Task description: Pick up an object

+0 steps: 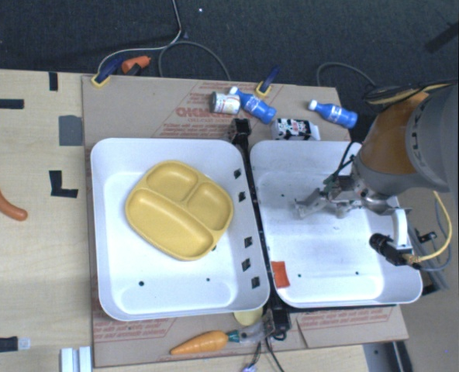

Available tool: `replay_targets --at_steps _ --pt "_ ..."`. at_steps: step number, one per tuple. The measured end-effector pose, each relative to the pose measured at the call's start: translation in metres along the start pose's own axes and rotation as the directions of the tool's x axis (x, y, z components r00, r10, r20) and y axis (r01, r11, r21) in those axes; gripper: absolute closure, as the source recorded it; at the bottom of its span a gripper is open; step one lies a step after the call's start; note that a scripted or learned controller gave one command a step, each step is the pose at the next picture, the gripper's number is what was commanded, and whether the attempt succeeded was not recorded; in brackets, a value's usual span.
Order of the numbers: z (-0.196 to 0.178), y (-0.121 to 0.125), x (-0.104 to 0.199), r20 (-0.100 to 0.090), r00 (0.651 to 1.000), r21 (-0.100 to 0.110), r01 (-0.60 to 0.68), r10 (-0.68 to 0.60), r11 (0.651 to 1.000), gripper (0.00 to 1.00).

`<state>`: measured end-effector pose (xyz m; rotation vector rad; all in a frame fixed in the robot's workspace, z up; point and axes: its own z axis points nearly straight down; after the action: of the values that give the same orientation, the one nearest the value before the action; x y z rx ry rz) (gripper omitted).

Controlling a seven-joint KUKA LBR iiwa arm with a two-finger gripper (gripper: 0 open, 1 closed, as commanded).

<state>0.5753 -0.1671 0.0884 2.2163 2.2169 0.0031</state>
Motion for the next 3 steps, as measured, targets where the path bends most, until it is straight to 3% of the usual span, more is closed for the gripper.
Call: replay_targets --at_steps 1,2,3 --pt "0.003 0.098 0.055 -0.003 1.000 -0.003 0.009 -0.009 1.000 0.00" --pt "0.003 0.078 0.070 -0.001 1.000 0.004 0.001 -0.001 1.000 0.00" --pt "0.003 0.094 0.060 -0.003 1.000 0.004 0.002 -0.002 1.000 0.00"
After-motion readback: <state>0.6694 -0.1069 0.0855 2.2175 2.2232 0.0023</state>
